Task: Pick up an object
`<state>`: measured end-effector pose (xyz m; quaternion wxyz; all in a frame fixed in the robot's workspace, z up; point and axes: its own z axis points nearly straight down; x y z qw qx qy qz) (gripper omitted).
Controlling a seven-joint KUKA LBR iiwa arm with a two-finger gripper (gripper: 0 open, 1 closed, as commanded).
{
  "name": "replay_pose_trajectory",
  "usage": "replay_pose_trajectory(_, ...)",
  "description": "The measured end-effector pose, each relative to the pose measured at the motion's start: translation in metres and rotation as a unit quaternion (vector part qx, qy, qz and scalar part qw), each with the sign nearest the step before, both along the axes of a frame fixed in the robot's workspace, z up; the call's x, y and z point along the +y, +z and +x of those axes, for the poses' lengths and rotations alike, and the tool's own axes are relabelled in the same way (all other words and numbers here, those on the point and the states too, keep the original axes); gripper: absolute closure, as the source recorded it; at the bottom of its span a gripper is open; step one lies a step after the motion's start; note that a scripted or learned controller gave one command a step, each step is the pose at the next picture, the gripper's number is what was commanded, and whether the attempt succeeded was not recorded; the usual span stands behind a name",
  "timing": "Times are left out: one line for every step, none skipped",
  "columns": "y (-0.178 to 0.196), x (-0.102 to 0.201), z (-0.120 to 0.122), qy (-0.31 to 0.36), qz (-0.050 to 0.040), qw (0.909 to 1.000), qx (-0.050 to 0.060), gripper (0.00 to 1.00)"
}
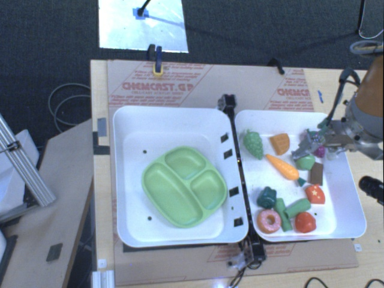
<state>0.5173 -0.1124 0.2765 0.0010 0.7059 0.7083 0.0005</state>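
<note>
Several glossy plastic toy foods (282,166), smooth sectioned green plate (184,186).

Even, diffuse overhead light, moderately bright; the two white bins (180,116) read clean without blown highlights, and the toys in the right one cast only faint, short shadows. Strongest glare sits on the pale reflective sheet (143,17) at top, washed bluish-white, while the dark carpet (42,41) around the counter (198,80) stays deep and low in detail. Overall sharpness is soft and slightly grainy, with the arm (369,110) at the right edge blurred and its end effector (312,144) smeared, small objects near it hard to separate.
</note>
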Motion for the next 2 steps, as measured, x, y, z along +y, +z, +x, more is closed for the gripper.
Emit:
replay_pose_trajectory(-0.05,0.009,0.006,0.0,0.0008,1.0,0.002,0.0)
replay_pose_trajectory(-0.1,0.001,0.0,-0.001,0.0007,1.0,0.003,0.0)
